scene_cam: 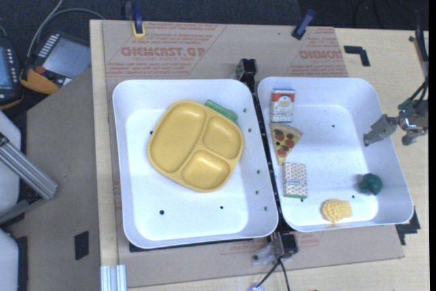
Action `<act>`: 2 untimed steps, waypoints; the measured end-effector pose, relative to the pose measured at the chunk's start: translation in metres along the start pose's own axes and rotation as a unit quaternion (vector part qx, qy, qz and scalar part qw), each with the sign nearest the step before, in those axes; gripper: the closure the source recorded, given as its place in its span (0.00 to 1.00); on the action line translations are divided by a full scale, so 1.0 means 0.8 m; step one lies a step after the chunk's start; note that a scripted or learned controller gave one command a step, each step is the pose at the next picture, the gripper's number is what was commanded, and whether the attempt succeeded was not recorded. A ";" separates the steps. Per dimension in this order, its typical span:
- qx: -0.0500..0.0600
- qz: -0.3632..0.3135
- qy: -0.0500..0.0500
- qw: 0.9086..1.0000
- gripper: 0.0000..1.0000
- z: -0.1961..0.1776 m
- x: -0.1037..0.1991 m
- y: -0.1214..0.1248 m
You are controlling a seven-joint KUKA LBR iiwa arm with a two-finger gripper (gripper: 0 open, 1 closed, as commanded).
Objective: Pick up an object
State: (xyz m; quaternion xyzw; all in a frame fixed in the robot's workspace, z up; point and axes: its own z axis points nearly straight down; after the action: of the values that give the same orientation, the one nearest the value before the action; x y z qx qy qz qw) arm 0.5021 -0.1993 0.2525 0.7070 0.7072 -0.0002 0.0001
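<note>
Camera view: gripper (390, 126) at right bin (381, 105) rim, finger state indeterminable; should centre over green ball (370, 183) before descending.

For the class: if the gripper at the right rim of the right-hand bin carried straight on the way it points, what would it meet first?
The gripper points left and slightly down, so likely the bare floor of the right shallow white bin; further along lies the patterned white packet. Depth is unclear.

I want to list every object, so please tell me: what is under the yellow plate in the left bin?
A green object sticks out from under the yellow plate's far edge. The plate covers most of it, so its shape cannot be told.
</note>
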 end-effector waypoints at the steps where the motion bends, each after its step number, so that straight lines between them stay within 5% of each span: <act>1: 0.004 0.001 0.002 1.000 0.00 0.076 -0.004 -0.009; 2: 0.004 0.000 0.002 1.000 0.00 0.156 0.001 -0.008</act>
State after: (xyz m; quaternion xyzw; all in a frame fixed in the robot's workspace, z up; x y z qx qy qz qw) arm 0.4956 -0.1988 0.1277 0.7072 0.7070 -0.0015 -0.0041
